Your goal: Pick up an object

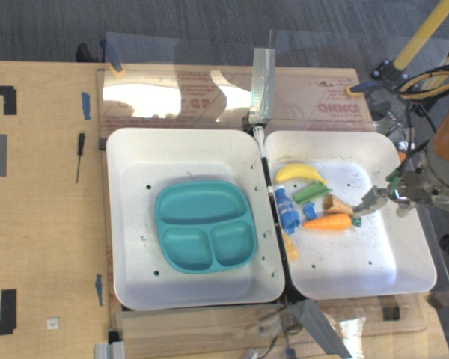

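Observation:
The right bin [404, 264] holds a yellow banana [298, 173], a green piece [310, 193], a blue bottle-like item [286, 210], a small blue piece [309, 212], a tan piece [338, 205] and an orange carrot [328, 223]. My gripper [365, 203] reaches in from the right, low over the bin, its tip just right of the carrot's green end and the tan piece. Nothing shows between its fingers.
The left bin [127, 163] carries a teal three-compartment plate [205, 225]. A clear upright panel [263, 88] stands behind the bins. Cables and a yellow bar [430, 25] crowd the right rear. A small yellow bit [291, 251] lies near the divider.

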`<state>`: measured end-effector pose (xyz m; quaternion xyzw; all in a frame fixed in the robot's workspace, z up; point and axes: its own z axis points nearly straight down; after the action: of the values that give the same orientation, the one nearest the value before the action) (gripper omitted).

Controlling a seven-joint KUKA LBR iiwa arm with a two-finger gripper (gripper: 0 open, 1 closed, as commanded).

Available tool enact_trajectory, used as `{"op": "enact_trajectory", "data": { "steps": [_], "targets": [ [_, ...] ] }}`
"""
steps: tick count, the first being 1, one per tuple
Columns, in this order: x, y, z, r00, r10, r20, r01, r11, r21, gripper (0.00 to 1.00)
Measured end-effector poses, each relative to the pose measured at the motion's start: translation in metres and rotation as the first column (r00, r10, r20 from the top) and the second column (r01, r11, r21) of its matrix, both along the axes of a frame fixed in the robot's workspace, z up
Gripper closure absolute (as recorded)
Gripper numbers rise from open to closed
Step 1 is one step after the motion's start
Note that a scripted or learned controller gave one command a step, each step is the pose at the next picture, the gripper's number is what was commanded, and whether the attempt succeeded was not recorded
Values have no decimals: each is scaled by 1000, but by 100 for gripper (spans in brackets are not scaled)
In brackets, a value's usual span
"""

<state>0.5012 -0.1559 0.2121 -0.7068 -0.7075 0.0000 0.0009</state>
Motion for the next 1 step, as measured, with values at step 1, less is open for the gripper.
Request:
{"op": "enact_trajectory", "data": {
  "steps": [1],
  "targets": [
    [12, 16, -60, 1000, -4, -8, 4, 1000, 2, 0]
  ]
}}
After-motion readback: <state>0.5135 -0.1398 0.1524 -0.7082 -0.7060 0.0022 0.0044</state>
